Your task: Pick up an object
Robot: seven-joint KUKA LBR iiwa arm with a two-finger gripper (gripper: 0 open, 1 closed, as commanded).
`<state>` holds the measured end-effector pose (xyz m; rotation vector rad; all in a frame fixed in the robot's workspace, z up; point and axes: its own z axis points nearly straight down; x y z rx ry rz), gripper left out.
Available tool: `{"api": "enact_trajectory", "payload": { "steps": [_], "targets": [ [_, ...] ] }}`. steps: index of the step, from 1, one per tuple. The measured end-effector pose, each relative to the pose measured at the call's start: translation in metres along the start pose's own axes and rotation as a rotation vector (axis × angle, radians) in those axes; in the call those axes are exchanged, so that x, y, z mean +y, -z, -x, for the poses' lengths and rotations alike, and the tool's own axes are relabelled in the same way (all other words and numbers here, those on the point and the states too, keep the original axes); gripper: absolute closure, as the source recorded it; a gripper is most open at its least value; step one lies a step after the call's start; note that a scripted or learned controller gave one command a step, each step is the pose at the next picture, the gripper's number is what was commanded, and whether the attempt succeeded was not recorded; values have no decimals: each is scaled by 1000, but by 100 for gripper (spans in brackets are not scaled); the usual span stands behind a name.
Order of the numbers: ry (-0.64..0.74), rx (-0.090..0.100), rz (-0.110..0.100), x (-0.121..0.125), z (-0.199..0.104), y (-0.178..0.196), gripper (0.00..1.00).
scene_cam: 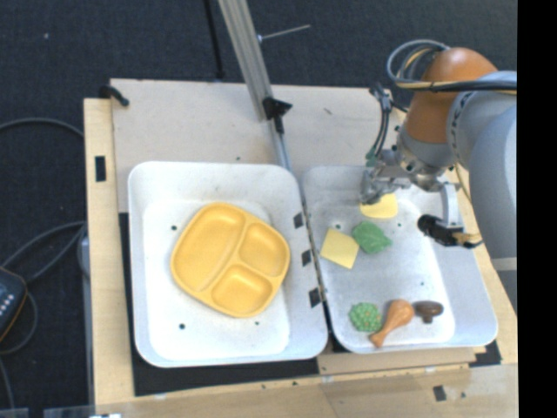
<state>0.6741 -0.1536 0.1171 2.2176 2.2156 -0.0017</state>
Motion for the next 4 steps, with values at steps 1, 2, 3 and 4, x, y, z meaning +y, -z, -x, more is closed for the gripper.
{"api": "enact_trajectory", "payload": {
  "steps": [1, 2, 3, 4],
  "targets": [
    [0, 5, 1, -2, 2, 45, 100],
    [2, 4, 4, -7, 0, 106, 100],
    [3, 4, 3, -5, 1, 154, 100],
    [7, 6, -4, -3, -55, 140, 100]
  ]
}}
